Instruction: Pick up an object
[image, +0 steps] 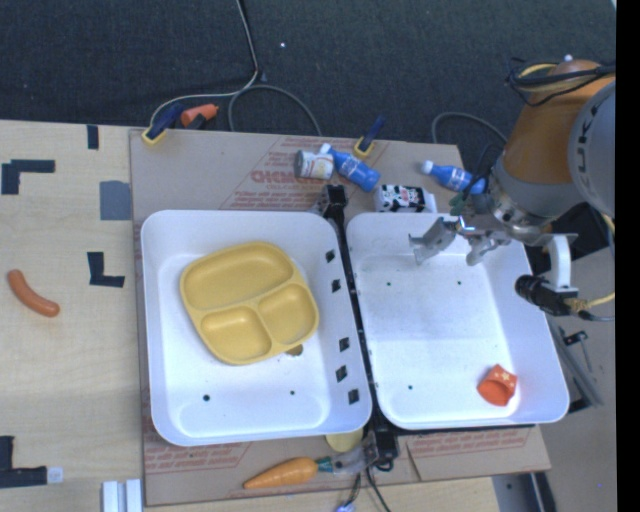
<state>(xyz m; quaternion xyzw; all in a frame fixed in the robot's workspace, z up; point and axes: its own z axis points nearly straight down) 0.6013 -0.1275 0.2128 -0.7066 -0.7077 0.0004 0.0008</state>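
A small orange object (498, 385) lies in the near right corner of the right bin (440, 330). A yellow divided plate (249, 301) rests in the left bin (240, 400). My gripper (455, 244) hangs over the far edge of the right bin, well away from the orange object. Its two fingers are spread apart, with nothing between them.
Blue-and-white bottles (340, 165) and a small black-and-white carton (403, 199) lie on the board behind the bins. A carrot (283, 473) lies at the front edge, and a sausage (32, 294) at the far left. Clamps and cables sit along the back.
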